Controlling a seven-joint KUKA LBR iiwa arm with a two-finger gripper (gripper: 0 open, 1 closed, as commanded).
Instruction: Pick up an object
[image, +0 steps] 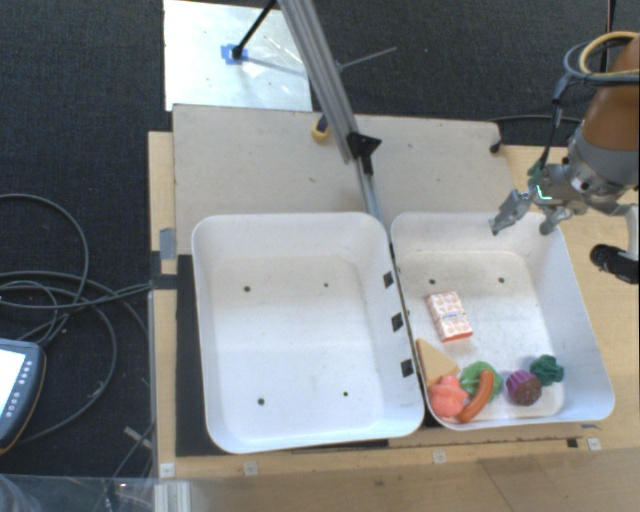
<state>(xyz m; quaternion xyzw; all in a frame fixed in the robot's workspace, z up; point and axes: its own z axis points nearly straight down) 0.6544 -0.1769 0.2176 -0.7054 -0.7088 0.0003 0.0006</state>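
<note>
My gripper (528, 215) hangs over the far rim of the right bin (575, 300), its two fingers spread apart with nothing between them. Below it in that bin lie the objects: a small orange-and-white carton (449, 315) near the middle, a tan wedge (434, 356) by the left wall, and along the near edge a red-orange tomato-like piece (447, 398), a green leafy piece (478, 375), an orange sausage-like piece (476, 397), a purple round piece (523, 387) and a dark green broccoli-like piece (547, 369). The gripper is well above and behind all of them.
The left bin (210, 300) sits beside the right one, their walls touching along a clipped seam (396, 320). A grey slanted pole (330, 85) crosses the back board. Cables (60, 290) and a tablet (15, 385) lie on the floor at left.
</note>
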